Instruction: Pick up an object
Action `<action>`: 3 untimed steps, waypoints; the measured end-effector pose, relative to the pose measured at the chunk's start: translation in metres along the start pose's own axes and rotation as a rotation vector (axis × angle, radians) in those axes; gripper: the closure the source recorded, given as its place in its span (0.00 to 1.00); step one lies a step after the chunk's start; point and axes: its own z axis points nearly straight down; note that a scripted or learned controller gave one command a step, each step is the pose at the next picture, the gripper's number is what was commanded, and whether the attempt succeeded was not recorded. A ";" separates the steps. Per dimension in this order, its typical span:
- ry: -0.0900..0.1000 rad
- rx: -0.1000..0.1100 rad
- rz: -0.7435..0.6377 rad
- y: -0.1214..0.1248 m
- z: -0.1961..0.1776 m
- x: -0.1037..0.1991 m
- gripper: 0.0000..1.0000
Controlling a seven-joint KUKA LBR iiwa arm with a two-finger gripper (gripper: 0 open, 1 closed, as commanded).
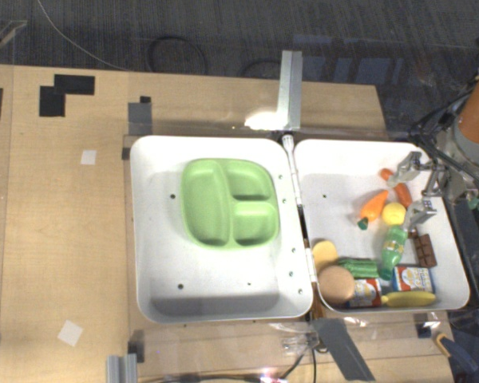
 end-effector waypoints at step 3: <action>-0.004 0.000 -0.324 0.057 0.117 -0.063 0.00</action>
